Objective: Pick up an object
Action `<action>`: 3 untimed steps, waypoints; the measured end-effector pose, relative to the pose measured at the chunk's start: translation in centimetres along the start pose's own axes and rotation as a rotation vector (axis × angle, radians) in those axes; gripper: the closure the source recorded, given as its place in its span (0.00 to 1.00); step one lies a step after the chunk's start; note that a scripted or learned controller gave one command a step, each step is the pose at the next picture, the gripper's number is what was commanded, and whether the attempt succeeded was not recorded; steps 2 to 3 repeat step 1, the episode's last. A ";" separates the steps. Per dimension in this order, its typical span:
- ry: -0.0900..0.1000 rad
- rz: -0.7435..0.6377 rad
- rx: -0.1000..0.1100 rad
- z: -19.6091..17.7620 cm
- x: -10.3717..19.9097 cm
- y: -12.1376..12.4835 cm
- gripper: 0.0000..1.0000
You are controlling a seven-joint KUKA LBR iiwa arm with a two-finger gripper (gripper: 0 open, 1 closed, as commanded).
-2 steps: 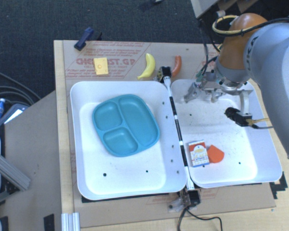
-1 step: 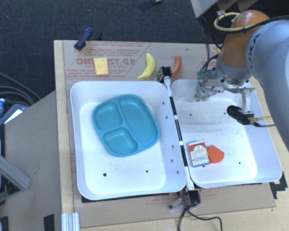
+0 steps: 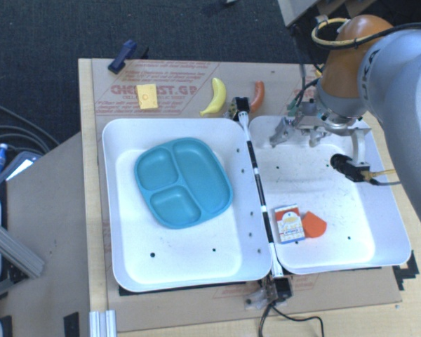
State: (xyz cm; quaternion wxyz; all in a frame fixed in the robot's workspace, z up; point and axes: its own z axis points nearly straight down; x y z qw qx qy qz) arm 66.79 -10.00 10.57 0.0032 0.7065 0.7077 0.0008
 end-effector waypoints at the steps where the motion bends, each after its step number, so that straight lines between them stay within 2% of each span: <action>1: 0.004 0.003 0.008 2.1 0.2 -7.9 0.00; 3: 0.004 0.003 0.008 2.1 0.2 -7.9 0.00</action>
